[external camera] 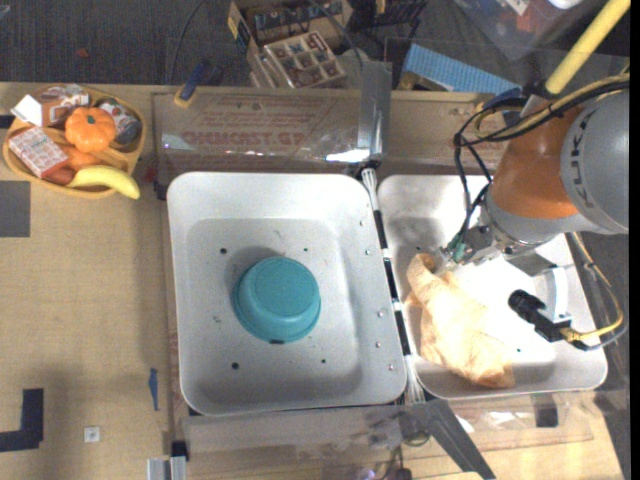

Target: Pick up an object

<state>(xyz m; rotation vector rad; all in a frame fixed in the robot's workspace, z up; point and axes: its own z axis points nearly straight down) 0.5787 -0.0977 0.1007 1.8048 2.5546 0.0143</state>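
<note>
hand (462,253) low in right bin (590,373), at upper edge of crumpled tan cloth (455,323); grip state cannot be told. cloth lies along bin's left side. teal bowl (278,298) upside down, centre of left bin (200,218).

Left bin (200,218): open floor around central teal bowl (278,299). Right bin (585,368): tan cloth (455,328) fills left half; arm (560,168) overhangs upper part.
</note>
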